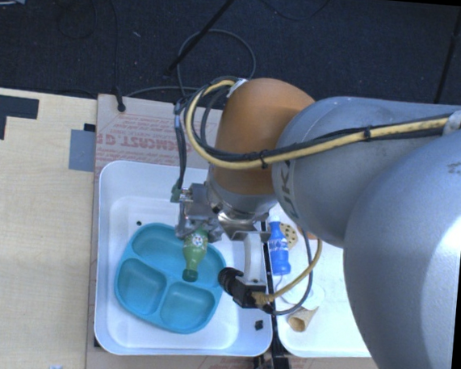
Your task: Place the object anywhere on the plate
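Gripper (196, 237): jaws hold a green bottle (192, 259) by its top. Blue plate (148, 293) directly beneath, its right rim near the bottle. Open plate room lies left of jaws.

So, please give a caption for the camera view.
Claw over the blue plate, a green bottle hanging beneath it.

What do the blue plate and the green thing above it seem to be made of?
The blue plate looks like moulded plastic: one even colour, soft sheen, rounded compartment ridges. The green thing, bottle-shaped and hanging under the claw, seems to be plastic or rubber, smooth and slightly glossy with a darker end; the view leaves this open. The white bin around the plate looks like glossy plastic as well.
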Action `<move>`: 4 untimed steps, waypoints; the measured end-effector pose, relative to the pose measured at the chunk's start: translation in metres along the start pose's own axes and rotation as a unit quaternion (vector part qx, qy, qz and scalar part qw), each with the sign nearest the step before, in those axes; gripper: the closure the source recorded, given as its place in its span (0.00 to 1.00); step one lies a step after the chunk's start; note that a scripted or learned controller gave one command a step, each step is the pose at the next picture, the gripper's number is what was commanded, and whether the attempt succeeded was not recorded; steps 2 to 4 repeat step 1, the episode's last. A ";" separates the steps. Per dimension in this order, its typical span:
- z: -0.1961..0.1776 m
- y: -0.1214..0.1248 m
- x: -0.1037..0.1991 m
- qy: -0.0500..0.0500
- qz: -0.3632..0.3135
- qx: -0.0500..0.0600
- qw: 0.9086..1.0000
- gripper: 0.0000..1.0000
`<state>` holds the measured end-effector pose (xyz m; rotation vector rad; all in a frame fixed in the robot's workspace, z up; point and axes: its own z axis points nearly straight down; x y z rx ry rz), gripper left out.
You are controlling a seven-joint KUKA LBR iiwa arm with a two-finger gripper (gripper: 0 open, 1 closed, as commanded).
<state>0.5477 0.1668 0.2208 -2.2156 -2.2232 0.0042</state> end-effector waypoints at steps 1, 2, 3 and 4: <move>0.000 0.000 -0.001 -0.001 0.001 0.000 1.000 0.00; 0.000 0.000 -0.001 -0.001 0.001 0.000 1.000 0.00; 0.000 0.000 -0.001 -0.001 0.001 0.000 1.000 0.00; 0.000 0.000 -0.001 -0.001 0.001 0.000 1.000 0.00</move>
